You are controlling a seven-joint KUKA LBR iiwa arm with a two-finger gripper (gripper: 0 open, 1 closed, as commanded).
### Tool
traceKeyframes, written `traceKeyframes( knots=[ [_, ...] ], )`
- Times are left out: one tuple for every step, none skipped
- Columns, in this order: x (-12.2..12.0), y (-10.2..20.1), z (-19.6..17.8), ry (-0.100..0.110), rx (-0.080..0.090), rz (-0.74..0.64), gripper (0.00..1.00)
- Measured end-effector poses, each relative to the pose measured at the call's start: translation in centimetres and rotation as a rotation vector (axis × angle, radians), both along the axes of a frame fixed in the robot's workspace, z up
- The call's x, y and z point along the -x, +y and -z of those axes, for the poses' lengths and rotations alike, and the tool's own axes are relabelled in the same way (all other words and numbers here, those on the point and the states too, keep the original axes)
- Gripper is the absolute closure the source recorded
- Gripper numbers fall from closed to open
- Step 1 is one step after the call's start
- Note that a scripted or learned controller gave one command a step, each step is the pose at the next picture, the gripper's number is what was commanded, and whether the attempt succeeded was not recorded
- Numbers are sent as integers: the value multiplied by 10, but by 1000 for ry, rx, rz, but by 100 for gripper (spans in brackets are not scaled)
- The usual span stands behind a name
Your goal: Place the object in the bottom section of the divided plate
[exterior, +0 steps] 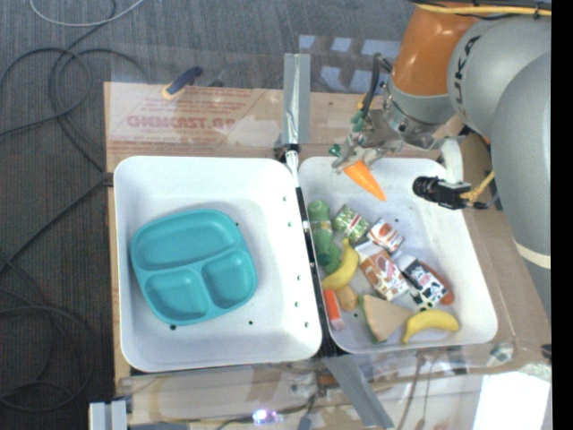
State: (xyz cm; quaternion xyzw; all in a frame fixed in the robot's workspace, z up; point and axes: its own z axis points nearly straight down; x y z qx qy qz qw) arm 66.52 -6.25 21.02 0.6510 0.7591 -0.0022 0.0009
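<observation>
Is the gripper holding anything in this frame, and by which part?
The two-finger gripper appears shut on the orange toy carrot, gripping its upper, wide end, with the pointed tip angled down above the right white bin.

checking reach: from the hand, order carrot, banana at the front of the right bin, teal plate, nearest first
1. Carrot, at the hand, back of right bin.
2. Banana, front of right bin.
3. Plate, left bin, farthest.

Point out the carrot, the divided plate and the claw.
carrot (365, 178): camera view, middle of its orange body.
divided plate (192, 264): camera view, ridge between its sections.
claw (355, 154): camera view, between its fingertips, at the carrot's top.
</observation>
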Motion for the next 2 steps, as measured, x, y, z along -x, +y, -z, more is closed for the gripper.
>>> traceKeyframes(
  knots=[
    [-3, 61, 27, 1, -3, -189, 100],
    [34, 146, -10, 2, -4, 197, 100]
  ],
)
